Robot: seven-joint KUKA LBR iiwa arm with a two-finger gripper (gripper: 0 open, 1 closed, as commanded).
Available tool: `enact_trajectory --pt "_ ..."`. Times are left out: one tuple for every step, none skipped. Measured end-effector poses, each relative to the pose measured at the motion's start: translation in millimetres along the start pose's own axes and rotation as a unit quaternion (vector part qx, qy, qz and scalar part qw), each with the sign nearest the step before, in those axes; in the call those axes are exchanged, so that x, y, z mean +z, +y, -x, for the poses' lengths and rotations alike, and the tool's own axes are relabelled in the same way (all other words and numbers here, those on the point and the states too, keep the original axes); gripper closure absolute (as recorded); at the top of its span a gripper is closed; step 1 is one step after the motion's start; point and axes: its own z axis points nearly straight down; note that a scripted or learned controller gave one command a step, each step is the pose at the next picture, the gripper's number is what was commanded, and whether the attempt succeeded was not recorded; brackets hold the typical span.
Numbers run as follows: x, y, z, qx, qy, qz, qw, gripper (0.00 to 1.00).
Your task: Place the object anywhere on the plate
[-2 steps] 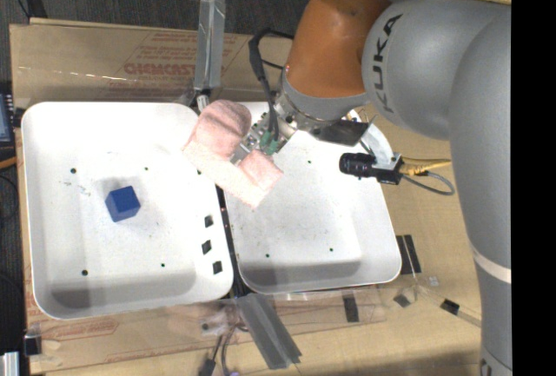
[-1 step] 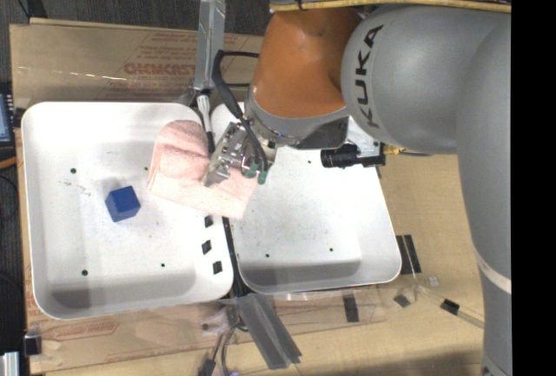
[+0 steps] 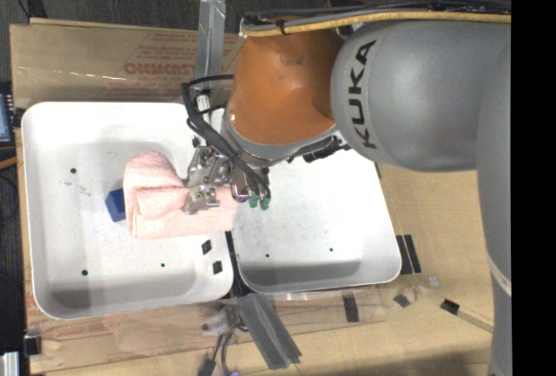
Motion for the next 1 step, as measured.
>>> enact_trajectory --pt "-0.1 -0.1 0.1 0.000 0.000 0.000 1.0000 0.00"
